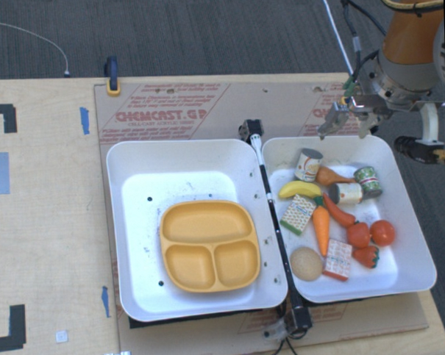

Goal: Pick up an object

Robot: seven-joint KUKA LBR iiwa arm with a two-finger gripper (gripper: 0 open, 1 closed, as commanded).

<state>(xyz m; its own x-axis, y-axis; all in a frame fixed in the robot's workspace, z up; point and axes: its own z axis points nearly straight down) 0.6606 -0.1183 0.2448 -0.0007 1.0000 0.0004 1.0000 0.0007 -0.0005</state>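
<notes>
Setting: pale wood tabletop [47, 217] under a printed cardboard sheet, carrying two shallow white bins side by side.

Item: toy carrot [322, 229], orange, lying lengthwise near the middle of the right bin [413, 238], the landmark for this entry. Judged light, rigid, smooth plastic, not fragile but liable to slip or roll; best taken across its thicker upper half, where there is some room on both sides.

Neighbours within the right bin: green-and-white carton [298, 214] just beside the carrot, banana [299, 189] above that, round beige piece [306, 264] below, tomato [383, 233] toward the outer wall, small cans [308, 164] near the far wall.

Beside the right bin: left bin [129, 236] holding a yellow divided tray [209, 245].

Claw [347, 122]: above the right bin's far rim, holding nothing; whether spread or closed cannot be told.
</notes>
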